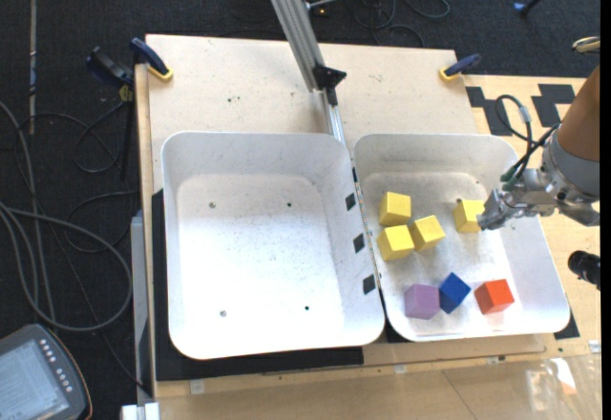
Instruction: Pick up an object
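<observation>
The right bin holds several small blocks. Three yellow cubes cluster near its left side. A fourth yellow cube lies further right. Along the front sit a purple block, a blue block and an orange-red block. My gripper reaches in from the right, low over the bin, right beside the fourth yellow cube and touching or nearly touching its right side. The gripper body hides that cube's far edge.
The left bin stands beside the right one with a shared raised rim between them. A slanted metal rail runs from the back down to the bins' junction. Clamps sit at the board's back corners.
</observation>
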{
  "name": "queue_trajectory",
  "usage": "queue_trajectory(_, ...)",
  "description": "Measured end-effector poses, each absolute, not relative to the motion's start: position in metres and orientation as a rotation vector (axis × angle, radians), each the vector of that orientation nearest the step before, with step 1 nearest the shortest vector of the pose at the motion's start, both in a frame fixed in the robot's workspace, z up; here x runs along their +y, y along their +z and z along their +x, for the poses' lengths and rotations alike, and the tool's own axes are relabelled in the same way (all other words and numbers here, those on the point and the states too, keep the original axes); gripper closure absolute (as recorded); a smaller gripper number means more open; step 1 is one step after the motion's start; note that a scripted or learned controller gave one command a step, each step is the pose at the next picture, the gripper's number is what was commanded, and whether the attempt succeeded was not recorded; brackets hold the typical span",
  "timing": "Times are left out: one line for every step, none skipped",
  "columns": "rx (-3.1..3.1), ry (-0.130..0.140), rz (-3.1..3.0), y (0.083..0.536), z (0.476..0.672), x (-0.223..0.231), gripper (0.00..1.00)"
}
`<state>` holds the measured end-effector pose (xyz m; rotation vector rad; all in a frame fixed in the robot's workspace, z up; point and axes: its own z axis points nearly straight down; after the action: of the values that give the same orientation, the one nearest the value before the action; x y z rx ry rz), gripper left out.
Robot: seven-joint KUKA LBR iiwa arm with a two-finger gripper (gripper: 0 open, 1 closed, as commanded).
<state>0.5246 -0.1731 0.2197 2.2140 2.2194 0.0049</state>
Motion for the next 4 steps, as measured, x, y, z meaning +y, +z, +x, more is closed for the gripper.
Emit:
queue_trajectory(2.229,0.002,2.215,0.216,0.514,-0.124,1.00)
queue_trajectory(2.231,0.003,2.213,0.226,0.507,-0.076,1.00)
queue_trajectory(2.233,0.001,2.214,0.219,0.500,-0.020,1.00)
queue_trajectory(2.232,0.003,2.212,0.232,0.501,0.031,1.00)
